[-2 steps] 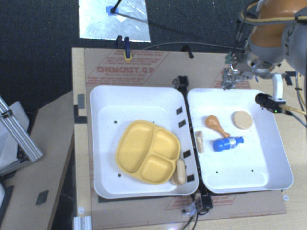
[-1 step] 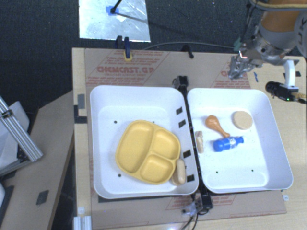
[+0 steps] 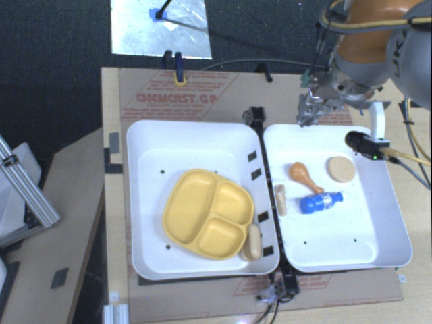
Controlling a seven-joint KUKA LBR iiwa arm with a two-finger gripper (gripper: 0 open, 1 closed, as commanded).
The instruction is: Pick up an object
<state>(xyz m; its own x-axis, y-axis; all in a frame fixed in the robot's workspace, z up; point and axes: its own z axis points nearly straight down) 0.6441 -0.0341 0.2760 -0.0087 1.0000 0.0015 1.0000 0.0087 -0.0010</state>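
Two shallow white bins sit side by side on the counter [image 3: 88, 181], meeting along a black centre seam. The left bin [image 3: 145, 147] carries a yellow divided tray [image 3: 208, 213], lying slightly turned, with bare white floor along the bin's far and left walls. A tan bread roll [image 3: 253, 241] lies just beside the tray's right near corner, close to the seam wall.

The right bin [image 3: 385, 241] contains four items. A small beige piece [image 3: 281, 199] lies against the seam wall. An orange drumstick-shaped toy [image 3: 303, 175] lies near the middle, thick end toward the far wall. A blue bottle [image 3: 320, 202] lies on its side just below the drumstick, apart from it. A round tan disc [image 3: 341, 169] sits to the right, clear of the others. The near half of this bin floor is open.

The gripper [image 3: 312, 106] hangs above the right bin's far rim, well apart from all items and holding nothing; whether its fingers are open or closed cannot be determined.

A sheet of cardboard [image 3: 196, 93] lies under both bins, and dark carpet lies beyond the counter.
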